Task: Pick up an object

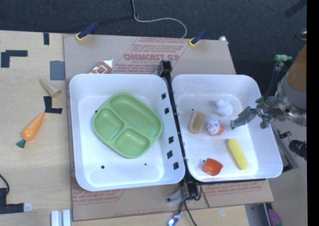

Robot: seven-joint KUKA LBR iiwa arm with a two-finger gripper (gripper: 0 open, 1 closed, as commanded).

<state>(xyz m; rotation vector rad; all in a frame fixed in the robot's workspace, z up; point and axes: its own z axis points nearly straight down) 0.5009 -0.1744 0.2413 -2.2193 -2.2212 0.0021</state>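
The right bin [249, 86] holds a tan bread-like piece [196, 121], a white speckled ball [214, 127], a white crumpled lump [224, 106], a yellow corn cob [238, 153] and a red piece [213, 166]. My gripper [252, 121] hangs over the bin's right side, just right of the ball and above the corn. Its fingers are spread, one dark finger [241, 119] pointing left toward the ball, and nothing sits between them. The arm's wrist stands past the bin's right rim.
A green divided plate [128, 124] lies in the left bin [79, 135]. On the bench to the left lie a toy carrot [32, 126] and a tan cone [50, 88]. An orange-and-white packet [102, 68] rests behind the left bin. A black divider [172, 120] separates the bins.
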